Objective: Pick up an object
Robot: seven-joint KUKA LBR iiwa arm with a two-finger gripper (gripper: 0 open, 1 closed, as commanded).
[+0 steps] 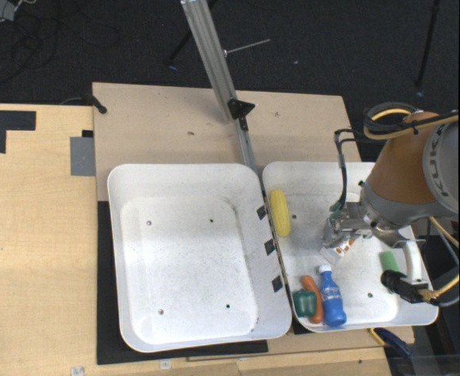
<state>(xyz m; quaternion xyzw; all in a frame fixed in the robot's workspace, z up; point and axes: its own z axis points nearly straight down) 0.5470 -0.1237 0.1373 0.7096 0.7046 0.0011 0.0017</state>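
Blue bottle (332, 298) lies lengthwise, white cap pointing toward the gripper (341, 237).

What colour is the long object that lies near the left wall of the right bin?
Yellow. The long object shows clearly in the camera view.

Arm (418, 171) reaching in from the right, wrist pointed down.
The grey link with its orange band sits at the right edge of the view, angled leftward and downward. The gripper (341, 237) hangs at the low end of the wrist, a dark cable looping above it. The jaws' state is unclear from this angle.
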